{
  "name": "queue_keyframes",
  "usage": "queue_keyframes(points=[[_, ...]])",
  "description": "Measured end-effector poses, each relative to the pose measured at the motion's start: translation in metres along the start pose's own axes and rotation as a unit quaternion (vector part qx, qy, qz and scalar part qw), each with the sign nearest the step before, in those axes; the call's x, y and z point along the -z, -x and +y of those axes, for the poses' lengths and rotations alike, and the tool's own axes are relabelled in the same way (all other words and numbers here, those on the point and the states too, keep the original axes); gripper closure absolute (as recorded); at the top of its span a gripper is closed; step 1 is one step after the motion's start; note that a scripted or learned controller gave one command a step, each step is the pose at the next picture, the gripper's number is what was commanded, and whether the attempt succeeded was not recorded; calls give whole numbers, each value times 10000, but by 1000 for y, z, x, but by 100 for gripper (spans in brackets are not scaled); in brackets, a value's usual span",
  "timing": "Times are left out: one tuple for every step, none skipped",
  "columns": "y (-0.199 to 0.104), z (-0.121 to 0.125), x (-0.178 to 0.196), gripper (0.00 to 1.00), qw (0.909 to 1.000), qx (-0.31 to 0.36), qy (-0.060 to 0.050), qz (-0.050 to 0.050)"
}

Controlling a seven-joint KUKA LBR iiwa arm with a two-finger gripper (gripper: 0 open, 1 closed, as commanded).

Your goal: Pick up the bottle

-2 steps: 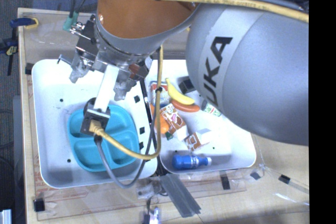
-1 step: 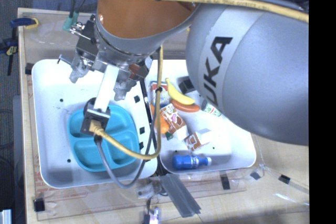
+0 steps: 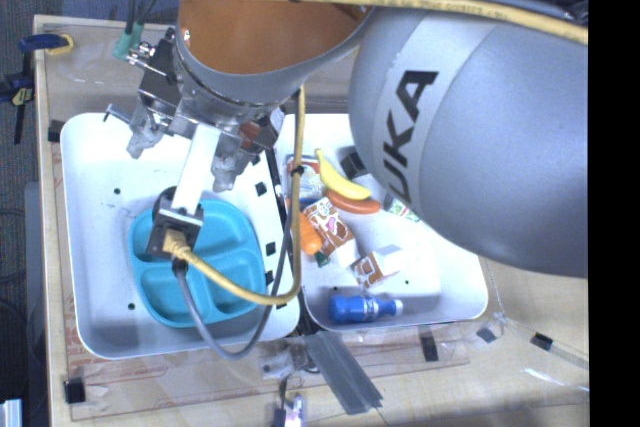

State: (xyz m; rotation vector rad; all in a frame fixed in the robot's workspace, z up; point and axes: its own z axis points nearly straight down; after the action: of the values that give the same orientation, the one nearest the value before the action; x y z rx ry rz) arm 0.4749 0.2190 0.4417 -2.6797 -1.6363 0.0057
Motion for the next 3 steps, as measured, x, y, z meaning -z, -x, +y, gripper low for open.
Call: queue_keyframes(points=[[0, 0, 0, 0, 10000, 0, -2, -3], [0, 0, 0, 0, 10000, 77, -7, -7], [0, 0, -1, 0, 9997, 229, -12, -13]])
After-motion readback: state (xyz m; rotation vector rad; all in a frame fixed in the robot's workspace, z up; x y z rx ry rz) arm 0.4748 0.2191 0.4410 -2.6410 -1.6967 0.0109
